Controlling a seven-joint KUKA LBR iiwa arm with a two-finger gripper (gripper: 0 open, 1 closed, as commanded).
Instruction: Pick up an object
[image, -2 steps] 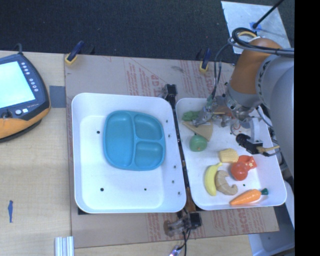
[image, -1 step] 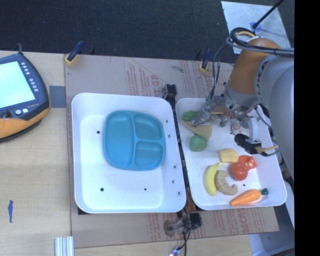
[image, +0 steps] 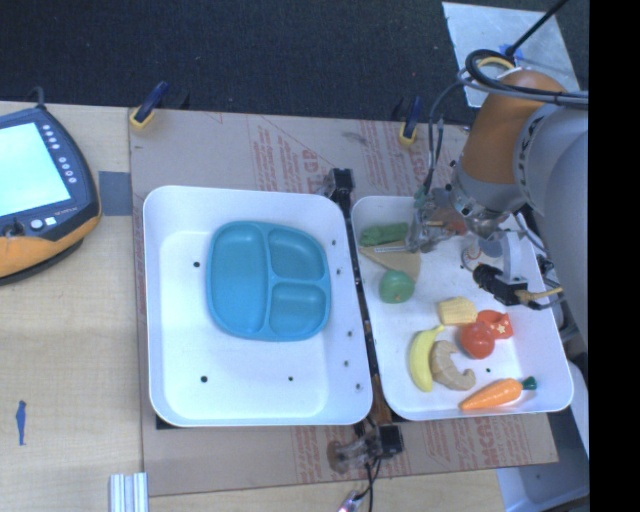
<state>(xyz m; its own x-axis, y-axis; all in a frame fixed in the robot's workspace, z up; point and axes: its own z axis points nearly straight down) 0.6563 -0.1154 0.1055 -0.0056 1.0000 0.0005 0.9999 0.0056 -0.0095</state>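
Arm enters from 3 o'clock, orange-banded wrist bent down over the right bin (image: 545, 345) at its 12 o'clock end. The jaws (image: 428, 232) sit low just above the green pod (image: 383, 236) and tan wedge (image: 398, 262); whether they are apart or together cannot be told. Green ball (image: 396, 287) lies just at 6 o'clock of them.

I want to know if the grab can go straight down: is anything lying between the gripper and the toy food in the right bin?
Nothing visible does. The gripper hangs over the right bin's far end, right by the green pod and the tan wedge.
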